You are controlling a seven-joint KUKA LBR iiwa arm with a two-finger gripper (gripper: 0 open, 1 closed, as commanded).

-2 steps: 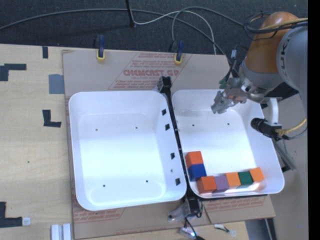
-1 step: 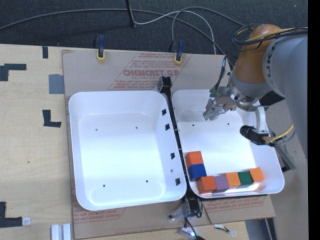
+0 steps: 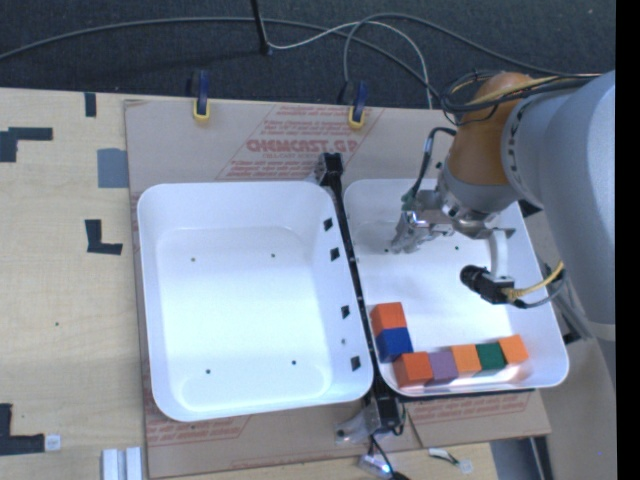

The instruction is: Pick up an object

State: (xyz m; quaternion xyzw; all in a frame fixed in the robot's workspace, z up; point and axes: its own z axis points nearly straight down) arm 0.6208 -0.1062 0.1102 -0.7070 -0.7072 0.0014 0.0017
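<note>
The gripper (image 3: 408, 236) hangs over the right bin's (image 3: 440, 278) bare far end; whether it is open, I cannot tell. The blocks (image 3: 440, 360) lie well apart, toward the near rim.

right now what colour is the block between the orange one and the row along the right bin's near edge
Blue, seen in the camera view.

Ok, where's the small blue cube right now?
The small blue cube sits in the right white bin, near its front-left corner by the black divider, touching the orange cube behind it and the red-orange cube in front.
</note>
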